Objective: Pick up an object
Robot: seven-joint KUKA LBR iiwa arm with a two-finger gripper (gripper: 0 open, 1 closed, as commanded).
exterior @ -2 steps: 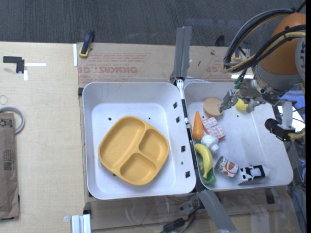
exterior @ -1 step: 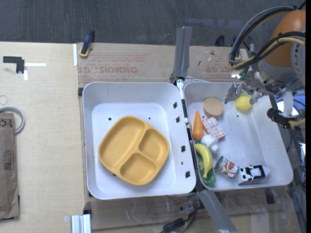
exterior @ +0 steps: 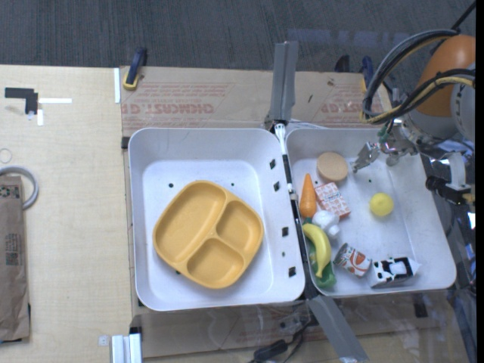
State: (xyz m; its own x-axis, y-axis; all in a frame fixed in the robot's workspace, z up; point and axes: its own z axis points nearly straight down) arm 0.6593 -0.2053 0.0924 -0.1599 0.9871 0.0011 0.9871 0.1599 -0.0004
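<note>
Objects for picking lie scattered in the right bin point(exterior: 431, 225), most of them along its left side. A tan round disc point(exterior: 332, 167) sits near the top, with an orange carrot point(exterior: 307, 195) just below and to its left. Beside the carrot is a small red and white box point(exterior: 332, 200), and a little white lump point(exterior: 325, 219) lies under that. A banana point(exterior: 318, 246) rests on something green point(exterior: 325, 275) against the left wall. Lower down are a small red and white carton point(exterior: 352, 260) lying on its side and a black and white carton point(exterior: 394, 269) next to it. A yellow ball point(exterior: 381, 204) sits apart, toward the middle of the bin.

The gripper point(exterior: 366, 157) hangs over the upper part of the right bin, just right of the tan disc, and nothing shows between its fingers. Whether they are spread or closed cannot be told at this angle. The arm point(exterior: 446, 74) comes in from the right, its orange band showing at the top corner.

The left bin point(exterior: 144, 225) holds a yellow divided plate point(exterior: 209, 234) with three compartments.
</note>
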